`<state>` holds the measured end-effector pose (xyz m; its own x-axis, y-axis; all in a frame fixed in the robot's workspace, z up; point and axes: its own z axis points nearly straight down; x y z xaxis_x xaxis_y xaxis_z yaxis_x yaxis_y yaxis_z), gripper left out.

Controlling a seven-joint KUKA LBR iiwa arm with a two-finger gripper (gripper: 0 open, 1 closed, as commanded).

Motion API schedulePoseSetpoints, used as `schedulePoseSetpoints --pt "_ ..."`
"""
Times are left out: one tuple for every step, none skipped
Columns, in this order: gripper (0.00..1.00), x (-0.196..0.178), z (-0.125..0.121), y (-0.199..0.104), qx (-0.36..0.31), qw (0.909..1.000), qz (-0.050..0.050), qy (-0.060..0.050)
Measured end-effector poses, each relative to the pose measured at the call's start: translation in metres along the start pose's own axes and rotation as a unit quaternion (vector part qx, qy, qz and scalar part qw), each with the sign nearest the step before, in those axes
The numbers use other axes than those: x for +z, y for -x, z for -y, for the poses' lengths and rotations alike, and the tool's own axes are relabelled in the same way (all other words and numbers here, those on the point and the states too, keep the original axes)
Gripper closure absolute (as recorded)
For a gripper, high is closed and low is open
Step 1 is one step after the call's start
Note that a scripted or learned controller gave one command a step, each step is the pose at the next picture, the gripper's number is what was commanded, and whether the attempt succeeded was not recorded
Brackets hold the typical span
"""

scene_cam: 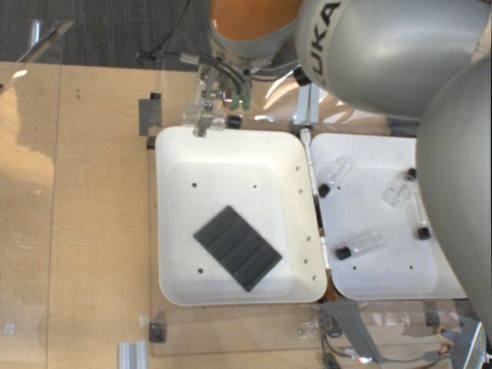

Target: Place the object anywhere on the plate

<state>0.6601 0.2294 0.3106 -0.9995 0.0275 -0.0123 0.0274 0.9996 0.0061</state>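
A dark grey ribbed rectangular plate [237,248] lies flat and turned at an angle in the near half of the left bin [177,206]. Several small clear vials with black caps lie in the right bin [384,283]: one near its left wall [332,177], one toward the far right [400,191], one near the front [361,244]. My gripper [204,120] hangs over the far left rim of the left bin, well away from the plate and the vials. I see nothing held in it.
The large grey arm with its orange band [254,6] covers the upper right and part of the right bin. A small black cap [423,233] shows at the arm's edge. Brackets and cables sit along the bins' near edge [346,337].
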Motion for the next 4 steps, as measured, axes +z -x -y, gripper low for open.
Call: schedulePoseSetpoints --pt "1.0 0.137 -0.006 -0.002 -0.071 0.9975 -0.004 -0.001" --pt "1.0 0.001 -0.006 0.01 -0.04 0.9992 0.001 0.001" --pt "1.0 0.011 -0.007 0.009 -0.322 0.9466 0.0 0.001" --pt "1.0 -0.063 -0.007 0.01 -0.51 0.8602 0.001 0.001"
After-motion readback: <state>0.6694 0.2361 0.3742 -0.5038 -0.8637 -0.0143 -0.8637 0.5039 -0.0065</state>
